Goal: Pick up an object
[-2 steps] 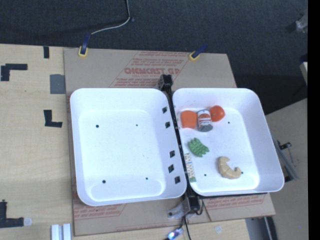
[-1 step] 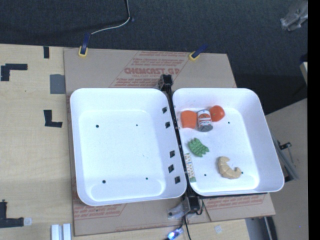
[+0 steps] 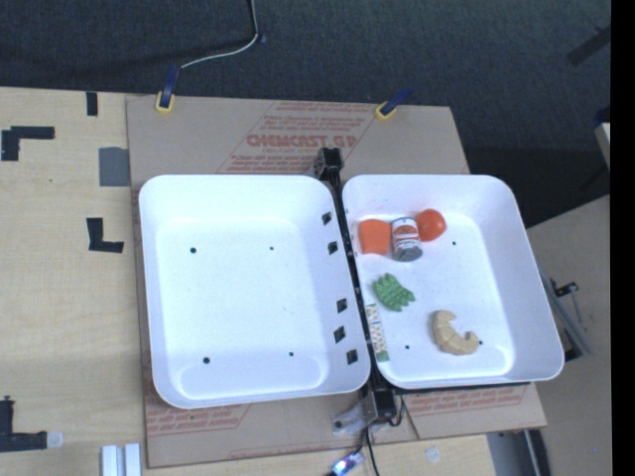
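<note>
The right bin (image 3: 501, 216) holds several small objects. An orange block (image 3: 373, 237) lies near its left wall, touching a small tin can (image 3: 406, 239) with a red label. A red-orange ball (image 3: 431, 225) rests just right of the can. Below them lies a green leafy piece (image 3: 393, 293). A tan croissant-shaped piece (image 3: 453, 333) lies toward the bin's front.
The left bin (image 3: 238, 286) stands beside the right one on a cardboard sheet (image 3: 288, 137). A row of black clips (image 3: 342, 305) runs along the seam between the bins. A cable (image 3: 243, 28) crosses the dark floor behind the bench.
</note>
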Motion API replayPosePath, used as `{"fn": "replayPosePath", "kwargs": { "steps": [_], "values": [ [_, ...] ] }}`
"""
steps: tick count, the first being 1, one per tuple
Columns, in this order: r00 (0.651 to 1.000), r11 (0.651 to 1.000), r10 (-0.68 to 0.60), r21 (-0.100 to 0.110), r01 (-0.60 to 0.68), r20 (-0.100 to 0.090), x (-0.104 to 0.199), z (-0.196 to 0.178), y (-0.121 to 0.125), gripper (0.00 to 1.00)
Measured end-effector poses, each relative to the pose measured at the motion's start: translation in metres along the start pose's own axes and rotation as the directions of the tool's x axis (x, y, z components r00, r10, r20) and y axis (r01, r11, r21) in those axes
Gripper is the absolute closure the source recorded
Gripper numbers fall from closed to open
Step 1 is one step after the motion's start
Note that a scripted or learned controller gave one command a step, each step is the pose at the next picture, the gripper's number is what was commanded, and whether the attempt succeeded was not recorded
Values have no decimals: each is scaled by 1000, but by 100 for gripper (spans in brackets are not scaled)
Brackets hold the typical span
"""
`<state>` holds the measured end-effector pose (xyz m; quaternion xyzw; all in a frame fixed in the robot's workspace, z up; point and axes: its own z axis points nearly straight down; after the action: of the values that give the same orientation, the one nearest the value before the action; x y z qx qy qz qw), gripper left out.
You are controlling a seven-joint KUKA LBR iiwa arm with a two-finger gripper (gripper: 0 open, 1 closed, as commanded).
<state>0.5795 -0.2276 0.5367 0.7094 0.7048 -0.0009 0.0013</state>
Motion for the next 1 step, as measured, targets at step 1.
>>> {"fn": "replayPosePath", "kwargs": {
  "steps": [1],
  "values": [
    [1000,1000,-12,1,12,-4,57,1,2,100]
  ]
}}
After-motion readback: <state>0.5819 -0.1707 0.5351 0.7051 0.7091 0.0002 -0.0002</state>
